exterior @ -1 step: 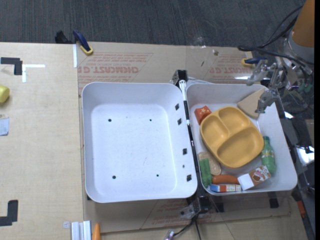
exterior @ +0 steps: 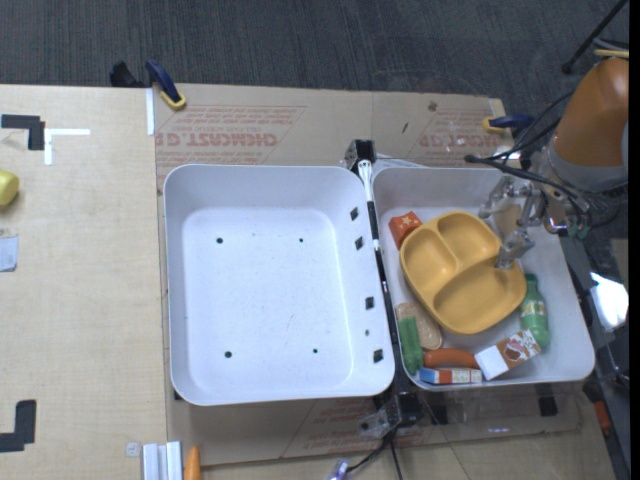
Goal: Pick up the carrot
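The pincer (exterior: 513, 245) hangs over the plate (exterior: 462, 272), its grip state unclear, far from the carrot (exterior: 451, 358), which lies wedged along the bin's (exterior: 560, 373) front wall.

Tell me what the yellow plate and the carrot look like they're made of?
The yellow plate looks like moulded plastic: one even colour, smooth divided sections, soft sheen. The carrot is probably a plastic toy, smooth and evenly orange, though it's too small to be sure.

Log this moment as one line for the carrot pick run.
gripper: above yellow divided plate, right bin | carrot: lying at bin's near edge, untouched | left bin: beside it
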`<state>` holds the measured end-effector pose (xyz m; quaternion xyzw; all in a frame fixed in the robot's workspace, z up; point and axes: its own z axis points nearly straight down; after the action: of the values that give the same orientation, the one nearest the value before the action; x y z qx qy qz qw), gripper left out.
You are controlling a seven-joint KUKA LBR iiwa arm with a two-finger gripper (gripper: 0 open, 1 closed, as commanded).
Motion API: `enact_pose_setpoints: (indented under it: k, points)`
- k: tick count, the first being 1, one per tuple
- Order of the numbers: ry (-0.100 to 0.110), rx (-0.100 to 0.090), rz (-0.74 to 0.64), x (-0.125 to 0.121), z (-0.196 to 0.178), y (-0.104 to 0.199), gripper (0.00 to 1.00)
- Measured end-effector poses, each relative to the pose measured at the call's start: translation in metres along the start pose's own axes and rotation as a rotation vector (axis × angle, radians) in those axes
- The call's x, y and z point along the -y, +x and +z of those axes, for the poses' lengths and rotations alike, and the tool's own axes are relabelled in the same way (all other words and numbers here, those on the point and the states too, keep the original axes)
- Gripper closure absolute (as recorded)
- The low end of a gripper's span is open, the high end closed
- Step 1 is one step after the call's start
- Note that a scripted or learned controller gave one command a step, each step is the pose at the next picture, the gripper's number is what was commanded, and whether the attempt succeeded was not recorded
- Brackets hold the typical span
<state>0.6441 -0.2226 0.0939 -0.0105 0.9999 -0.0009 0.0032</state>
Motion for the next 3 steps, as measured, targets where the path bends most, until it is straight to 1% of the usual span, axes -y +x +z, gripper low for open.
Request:
enact_pose_setpoints:
  k: [1,2,3]
  points:
    - [-0.001,0.001,0.04,-0.03,-0.001,0.044,0.0]
    - [0.002,0.005,0.082,-0.052,-0.001,0.065,0.0]
    - [0.013,0.012,0.298,-0.081,-0.007,0.077,0.0]
